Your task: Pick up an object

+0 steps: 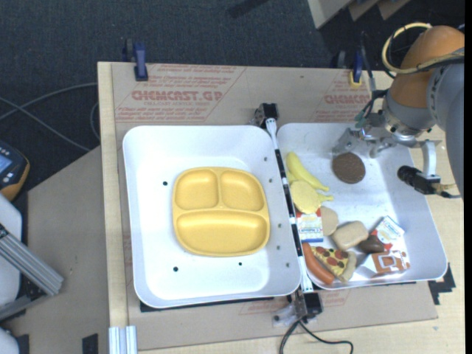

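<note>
Hovering just above the flat round brown cookie-like disc (348, 167) at the far end of the right shallow white bin (420, 220), the gripper (359, 142) looks mid-approach, nothing lifted yet. Fingers state: cannot tell, metal parts blur together. Next move likely calls for dropping straight down and closing on the disc. Grey arm with orange band (428, 57) enters from right, wrist bent downward over the bin's far corner.
</note>
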Controlling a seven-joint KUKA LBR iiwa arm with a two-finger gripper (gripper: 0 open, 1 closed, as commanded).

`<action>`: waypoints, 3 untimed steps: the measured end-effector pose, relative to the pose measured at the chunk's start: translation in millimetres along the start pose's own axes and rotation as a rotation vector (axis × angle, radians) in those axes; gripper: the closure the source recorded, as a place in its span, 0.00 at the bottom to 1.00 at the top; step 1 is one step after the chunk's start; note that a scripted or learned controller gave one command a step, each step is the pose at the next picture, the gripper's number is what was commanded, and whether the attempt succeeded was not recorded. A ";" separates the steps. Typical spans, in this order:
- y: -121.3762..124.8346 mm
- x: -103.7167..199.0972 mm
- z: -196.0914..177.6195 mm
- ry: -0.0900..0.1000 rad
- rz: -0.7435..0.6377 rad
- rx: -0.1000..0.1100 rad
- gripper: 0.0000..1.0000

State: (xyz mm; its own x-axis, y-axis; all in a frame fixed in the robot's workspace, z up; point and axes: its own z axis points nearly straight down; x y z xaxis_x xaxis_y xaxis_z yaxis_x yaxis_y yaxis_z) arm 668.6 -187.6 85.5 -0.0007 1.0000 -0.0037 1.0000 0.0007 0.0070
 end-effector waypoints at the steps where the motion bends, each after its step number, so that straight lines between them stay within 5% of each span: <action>1: -48.7 25.0 0.4 0.006 0.002 0.012 0.00; 2: -0.6 -19.1 -0.3 0.006 0.001 0.008 0.00; 3: -72.8 -18.7 0.5 0.005 0.004 0.013 0.00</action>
State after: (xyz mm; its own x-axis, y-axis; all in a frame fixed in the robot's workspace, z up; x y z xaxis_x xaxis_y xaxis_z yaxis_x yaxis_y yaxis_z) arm 595.9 -206.3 84.5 0.0028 1.0000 0.0018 1.0000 -0.0028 -0.0065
